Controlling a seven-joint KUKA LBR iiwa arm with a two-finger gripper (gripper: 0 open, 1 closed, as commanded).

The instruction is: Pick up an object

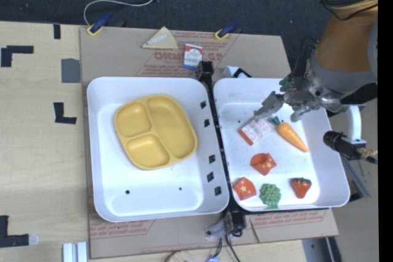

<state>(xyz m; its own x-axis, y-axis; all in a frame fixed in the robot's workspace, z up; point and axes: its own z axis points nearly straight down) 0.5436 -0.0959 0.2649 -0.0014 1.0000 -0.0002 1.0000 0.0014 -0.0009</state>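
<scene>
Two smooth white bins (101, 132), glossy yellow three-part plate (155, 131), tapered orange carrot (291, 135), metal hand (284, 110) spread wide above flat packet (255, 131)

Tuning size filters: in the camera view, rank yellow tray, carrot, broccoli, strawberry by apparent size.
1. Yellow tray, by far.
2. Carrot.
3. Broccoli and strawberry look alike; not ranking them.

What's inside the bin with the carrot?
The right bin holds a carrot, a pink-white packet, broccoli and three red toy foods. The gripper covers part of its floor.
</scene>
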